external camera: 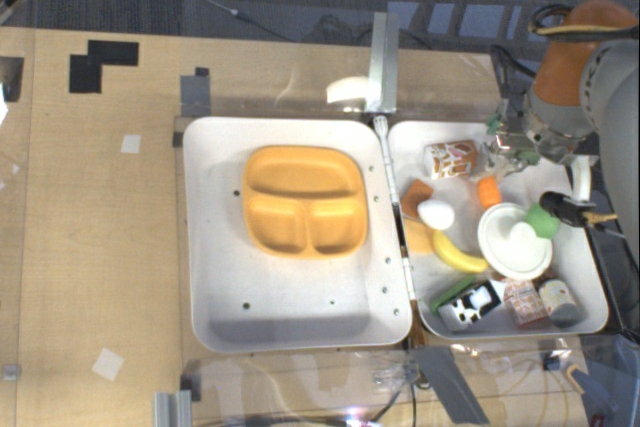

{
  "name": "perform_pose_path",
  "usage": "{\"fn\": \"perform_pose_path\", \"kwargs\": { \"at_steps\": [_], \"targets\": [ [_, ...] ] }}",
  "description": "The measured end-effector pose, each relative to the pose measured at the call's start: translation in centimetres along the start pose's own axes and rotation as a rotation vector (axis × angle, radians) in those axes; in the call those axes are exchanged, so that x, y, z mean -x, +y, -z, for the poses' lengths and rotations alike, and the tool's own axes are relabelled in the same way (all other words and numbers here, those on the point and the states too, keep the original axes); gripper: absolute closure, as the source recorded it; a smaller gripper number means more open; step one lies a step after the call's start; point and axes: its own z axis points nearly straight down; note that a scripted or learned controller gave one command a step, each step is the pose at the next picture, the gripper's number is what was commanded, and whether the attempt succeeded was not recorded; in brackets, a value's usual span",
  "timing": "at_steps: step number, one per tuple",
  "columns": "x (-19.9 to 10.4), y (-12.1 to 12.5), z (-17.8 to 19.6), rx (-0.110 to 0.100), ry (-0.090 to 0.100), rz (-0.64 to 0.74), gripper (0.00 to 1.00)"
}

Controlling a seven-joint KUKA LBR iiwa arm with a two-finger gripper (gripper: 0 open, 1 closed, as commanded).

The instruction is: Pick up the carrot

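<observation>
The carrot [488, 192] is a short orange piece lying in the right bin [598, 307], just above the white bowl. My gripper [508, 148] hangs over the back of that bin, a little above and to the right of the carrot. Nothing visibly sits in it. The grey arm with its orange band [598, 17] comes in from the upper right.
Around the carrot lie a snack packet [450, 158], a brown piece [416, 194], a white egg [436, 214], a banana [456, 253], a white bowl [514, 241] and a green item [544, 221]. Small boxes and a can [555, 296] crowd the front. The left bin [215, 315] holds a yellow divided tray [305, 200].
</observation>
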Motion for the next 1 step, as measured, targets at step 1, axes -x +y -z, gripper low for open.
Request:
{"fn": "perform_pose_path", "kwargs": {
  "at_steps": [1],
  "targets": [
    [-2.76, 0.53, 6.32, 0.062, -0.010, 0.005, 1.00]
  ]
}}
